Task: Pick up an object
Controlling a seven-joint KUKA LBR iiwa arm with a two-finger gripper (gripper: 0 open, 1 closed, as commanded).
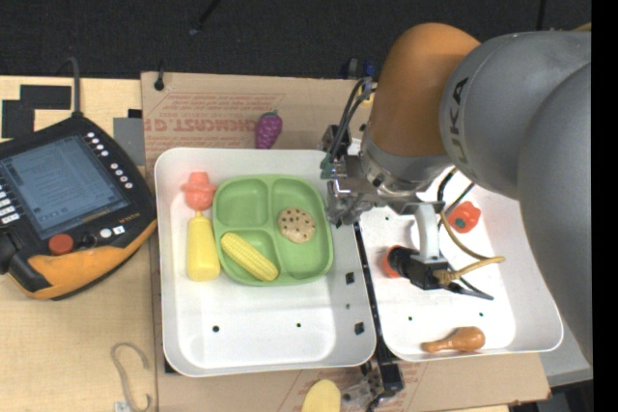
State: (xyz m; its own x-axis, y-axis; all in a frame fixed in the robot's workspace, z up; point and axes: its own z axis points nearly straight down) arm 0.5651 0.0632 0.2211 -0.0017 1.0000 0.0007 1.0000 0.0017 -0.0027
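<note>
My gripper (340,196) hangs under the grey and orange arm, over the strip where the two bins meet, near the green plate's right rim. The left bin (251,333) holds a green divided plate (243,203) with a cookie (296,225) and a corn cob (249,256) on it. A yellow bottle (201,247) and a red toy (198,191) lie beside the plate. In the right bin (521,323) are a small red piece (393,260), an orange-red piece (464,218) and a brown drumstick (452,341).
A purple grape toy (268,128) lies on the cardboard behind the left bin. A yellow lemon-like toy (322,396) sits in front of the bins. A teach pendant (68,198) rests at the far left. The arm covers the right bin's back part.
</note>
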